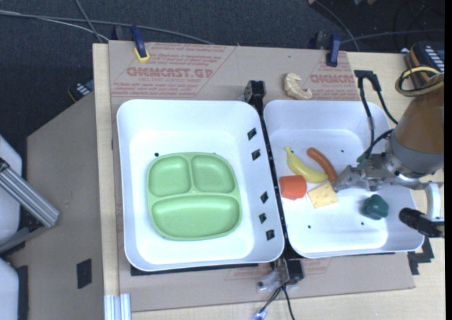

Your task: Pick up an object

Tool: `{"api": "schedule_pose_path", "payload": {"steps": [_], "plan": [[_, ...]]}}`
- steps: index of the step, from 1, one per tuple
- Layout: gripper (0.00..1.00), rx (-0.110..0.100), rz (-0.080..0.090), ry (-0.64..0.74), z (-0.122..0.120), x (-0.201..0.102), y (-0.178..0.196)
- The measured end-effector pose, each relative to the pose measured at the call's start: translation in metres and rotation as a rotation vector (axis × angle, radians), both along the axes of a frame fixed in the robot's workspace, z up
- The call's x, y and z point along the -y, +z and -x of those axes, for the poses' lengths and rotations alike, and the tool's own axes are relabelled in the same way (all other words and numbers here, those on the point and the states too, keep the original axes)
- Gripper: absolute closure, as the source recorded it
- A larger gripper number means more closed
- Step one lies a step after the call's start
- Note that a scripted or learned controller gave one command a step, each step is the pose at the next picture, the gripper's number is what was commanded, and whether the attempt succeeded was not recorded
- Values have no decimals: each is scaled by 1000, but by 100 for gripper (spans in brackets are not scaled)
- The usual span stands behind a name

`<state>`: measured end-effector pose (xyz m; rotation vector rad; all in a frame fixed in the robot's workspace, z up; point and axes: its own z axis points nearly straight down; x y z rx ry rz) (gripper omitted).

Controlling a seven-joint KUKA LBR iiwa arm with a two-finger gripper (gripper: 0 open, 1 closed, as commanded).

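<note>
The right bin (311, 117) holds a yellow banana (301, 166), an orange-red sausage (321, 162), a red-orange block (293, 186), a pale yellow cheese wedge (323, 196) and a dark green lump (375, 206). My gripper (344, 179) reaches in from the right, low over the bin, its tip just right of the cheese wedge and below the sausage's end. The arm's wrist and orange band (421, 131) stand above the bin's right edge.
The left bin (134, 128) carries a green divided plate (193, 195). A beige lump (297, 85) lies on the board behind the right bin. Cables run by the arm at the right, and blue clamps (140, 48) hold the board's back edge.
</note>
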<state>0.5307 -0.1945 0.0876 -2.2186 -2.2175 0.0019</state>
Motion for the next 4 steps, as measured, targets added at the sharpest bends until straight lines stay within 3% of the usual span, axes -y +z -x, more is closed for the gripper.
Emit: {"api": "schedule_pose_path", "payload": {"steps": [1,3,4], "plan": [[100,5,2,1,-1,0,14],[100,11,5,2,-5,7,132],[100,5,3,2,-6,7,126]]}}
